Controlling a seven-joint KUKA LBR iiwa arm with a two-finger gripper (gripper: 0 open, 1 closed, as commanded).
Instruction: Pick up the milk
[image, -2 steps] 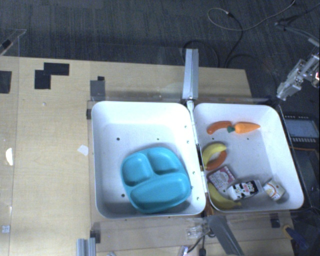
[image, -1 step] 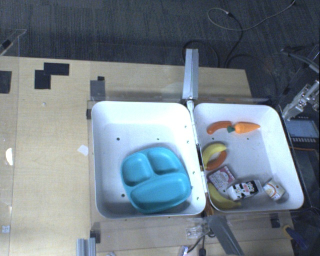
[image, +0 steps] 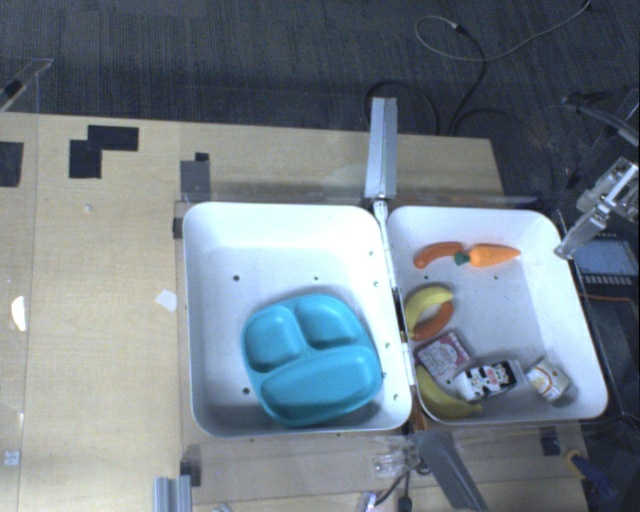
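We see two smooth white bins on the pale wooden worktop (image: 100, 330): the left bin (image: 215, 260) holds one glossy blue three-section tray (image: 312, 358). In the right bin (image: 540, 290), the boxy cow-print milk carton (image: 487, 379) lies flat near the front wall, beside two bananas, one orange carrot (image: 492, 256) and one small can (image: 548, 381). The gripper (image: 603, 205) hangs past the right bin's far corner, and we can't tell how its jaws stand.
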